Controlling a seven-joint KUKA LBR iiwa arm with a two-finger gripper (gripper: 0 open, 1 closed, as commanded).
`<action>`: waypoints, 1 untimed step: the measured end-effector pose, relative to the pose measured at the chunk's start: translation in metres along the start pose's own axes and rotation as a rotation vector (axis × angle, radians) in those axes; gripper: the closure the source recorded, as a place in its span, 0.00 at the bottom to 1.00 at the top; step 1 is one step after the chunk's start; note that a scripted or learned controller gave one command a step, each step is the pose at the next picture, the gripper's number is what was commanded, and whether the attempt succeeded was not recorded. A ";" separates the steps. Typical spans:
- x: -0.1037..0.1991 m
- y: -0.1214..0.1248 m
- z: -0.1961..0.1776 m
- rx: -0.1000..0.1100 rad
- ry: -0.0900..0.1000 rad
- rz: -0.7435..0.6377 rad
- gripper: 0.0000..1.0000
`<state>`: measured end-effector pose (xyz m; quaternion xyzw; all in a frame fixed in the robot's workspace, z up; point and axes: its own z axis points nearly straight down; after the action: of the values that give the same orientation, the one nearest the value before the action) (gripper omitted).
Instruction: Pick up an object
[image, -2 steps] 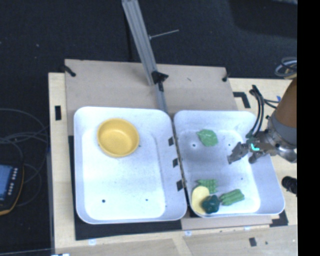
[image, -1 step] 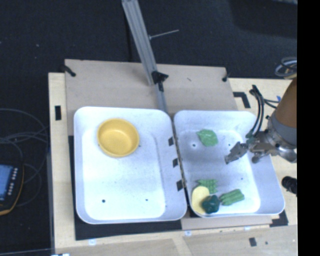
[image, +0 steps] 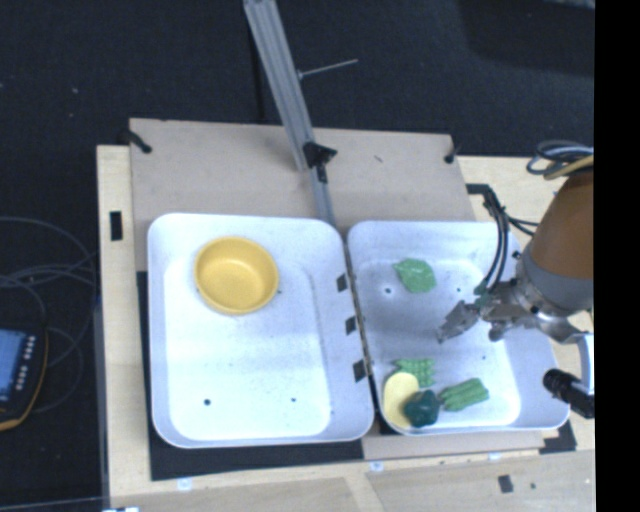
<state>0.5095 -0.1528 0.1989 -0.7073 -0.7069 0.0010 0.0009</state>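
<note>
Green toy just beyond end effector

A yellow bowl is seen in the left bin, while green pieces are scattered in the right bin beneath the gripper.

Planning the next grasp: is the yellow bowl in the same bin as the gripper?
No, the yellow bowl sits in the left bin; the gripper is over the right bin.

arm: we've got it reaching in from the right, orange band up near the right bin edge
gripper: pointing left, hovering over that bin's middle
</note>
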 end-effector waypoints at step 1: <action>-0.002 0.005 0.044 0.000 0.000 0.000 0.00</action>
<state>0.5145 -0.1547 0.1550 -0.7074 -0.7068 0.0012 0.0011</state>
